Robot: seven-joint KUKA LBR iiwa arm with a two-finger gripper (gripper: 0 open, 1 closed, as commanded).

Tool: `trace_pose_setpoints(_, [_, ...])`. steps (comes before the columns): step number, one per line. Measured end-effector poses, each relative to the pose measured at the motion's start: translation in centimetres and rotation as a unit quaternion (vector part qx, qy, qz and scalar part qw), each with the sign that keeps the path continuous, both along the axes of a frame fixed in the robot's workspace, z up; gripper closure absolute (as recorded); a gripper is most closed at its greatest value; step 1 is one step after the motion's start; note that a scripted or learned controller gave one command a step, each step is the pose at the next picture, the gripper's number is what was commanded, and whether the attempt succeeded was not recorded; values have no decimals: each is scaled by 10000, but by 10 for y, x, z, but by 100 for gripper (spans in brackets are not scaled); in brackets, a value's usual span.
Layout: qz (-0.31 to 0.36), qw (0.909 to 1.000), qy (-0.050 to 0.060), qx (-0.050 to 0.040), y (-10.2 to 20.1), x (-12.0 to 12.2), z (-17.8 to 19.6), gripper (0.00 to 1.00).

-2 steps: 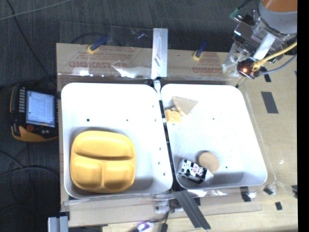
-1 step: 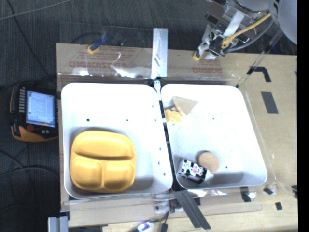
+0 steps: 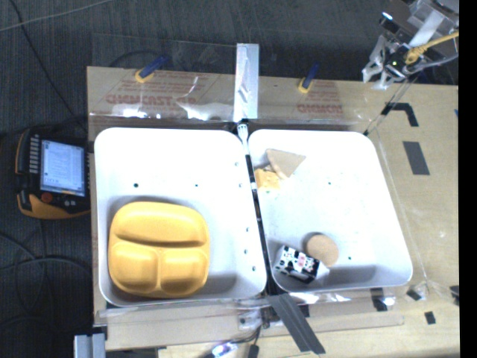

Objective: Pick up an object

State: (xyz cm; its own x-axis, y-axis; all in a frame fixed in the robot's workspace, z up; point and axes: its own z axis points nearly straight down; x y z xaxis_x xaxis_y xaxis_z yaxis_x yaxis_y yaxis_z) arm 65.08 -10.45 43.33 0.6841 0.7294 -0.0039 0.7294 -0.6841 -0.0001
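My gripper (image 3: 393,60) hangs at two o'clock, up past the far right corner of the right bin (image 3: 387,200) and outside its rim, over the bench (image 3: 432,200); it is small and cluttered from here, so I cannot tell how it stands, and I see nothing carried in it. Everything I might pick lies down and to the left of me, toward seven and eight o'clock. Nearest is the tan wedge (image 3: 283,160) at the far left of the right bin, close against the divider, with a yellowish scrap (image 3: 267,177) just beside it on its seven o'clock side. Farther off, in the near part of the same bin, a round cork-coloured disc (image 3: 321,248) sits touching or almost touching a small printed box (image 3: 298,264), which lies at the disc's eight o'clock and is tilted, its long axis running roughly from ten to four. The big yellow block (image 3: 159,248) fills the near half of the left bin (image 3: 119,162), well apart from me and across the divider. I judge the disc the fairest target: it stands in the open on its right side, and being round it asks for no particular turn of the wrist, though the box crowding its left could be caught. To reach it I must travel toward seven o'clock and come down inside the rim.
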Motion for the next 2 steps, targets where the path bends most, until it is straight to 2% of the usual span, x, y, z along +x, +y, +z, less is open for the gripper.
trace_pose_setpoints(1, [-470, 9989, 4, 10, 34, 6, -1, 100])
trace_pose_setpoints(2, [-907, 9959, 7, 12, 71, -2, -1, 100])
